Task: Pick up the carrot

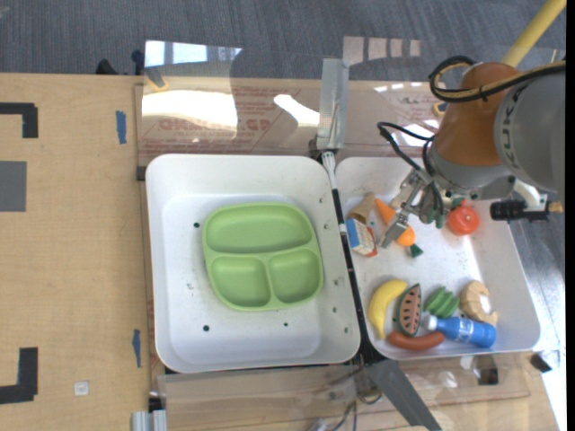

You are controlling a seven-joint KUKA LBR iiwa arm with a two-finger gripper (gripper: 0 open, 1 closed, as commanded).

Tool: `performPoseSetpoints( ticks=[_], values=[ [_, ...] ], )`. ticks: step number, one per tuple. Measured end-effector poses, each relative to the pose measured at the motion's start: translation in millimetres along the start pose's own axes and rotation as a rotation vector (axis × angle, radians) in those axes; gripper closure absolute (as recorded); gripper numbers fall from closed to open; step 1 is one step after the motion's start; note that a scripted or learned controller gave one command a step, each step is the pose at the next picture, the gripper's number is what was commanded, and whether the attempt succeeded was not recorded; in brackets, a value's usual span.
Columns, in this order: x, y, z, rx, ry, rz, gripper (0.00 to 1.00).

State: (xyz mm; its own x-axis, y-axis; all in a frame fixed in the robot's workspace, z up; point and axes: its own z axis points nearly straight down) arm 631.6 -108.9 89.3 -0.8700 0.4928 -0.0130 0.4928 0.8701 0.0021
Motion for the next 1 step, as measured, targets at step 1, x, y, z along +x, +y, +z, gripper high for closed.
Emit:
performPoseSetpoints(
  ticks=[1],
  values=[
    [-2.5,3.1,-14.3,-0.004,-0.012,-0.003,1.0]
  ],
)
